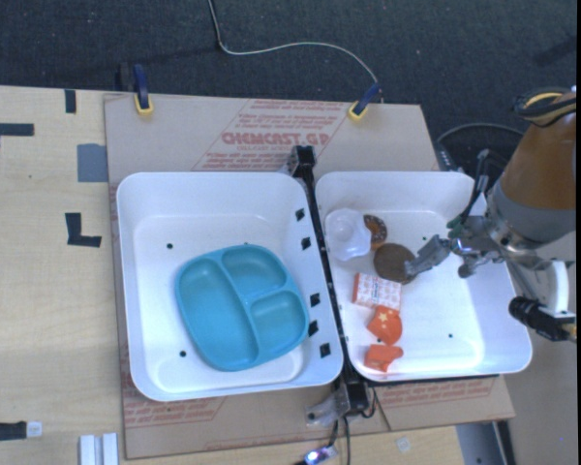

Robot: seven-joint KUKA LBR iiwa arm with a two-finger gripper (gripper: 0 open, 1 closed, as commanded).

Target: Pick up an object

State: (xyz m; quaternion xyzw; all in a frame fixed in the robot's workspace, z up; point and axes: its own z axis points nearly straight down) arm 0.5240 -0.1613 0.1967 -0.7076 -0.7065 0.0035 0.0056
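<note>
The right bin (465, 337) holds several small items. A clear plastic cup (346, 232) lies at its upper left, with a small brown pastry-like piece (375, 227) beside it. Below those is a dark brown round object (393, 262), then a white and red packet (378, 291). Two orange pieces (385, 325) (382, 357) lie near the front wall. My gripper (418, 263) reaches in from the right, low over the bin, its tip right against the dark brown round object's right side. Nothing visibly hangs from it.
The left bin (145, 211) holds a blue divided plate (242, 304). A black divider (315, 250) runs between the two bins. The bins rest on a cardboard sheet (261, 134) held by clamps at the back. A cable (271, 46) loops behind.
</note>
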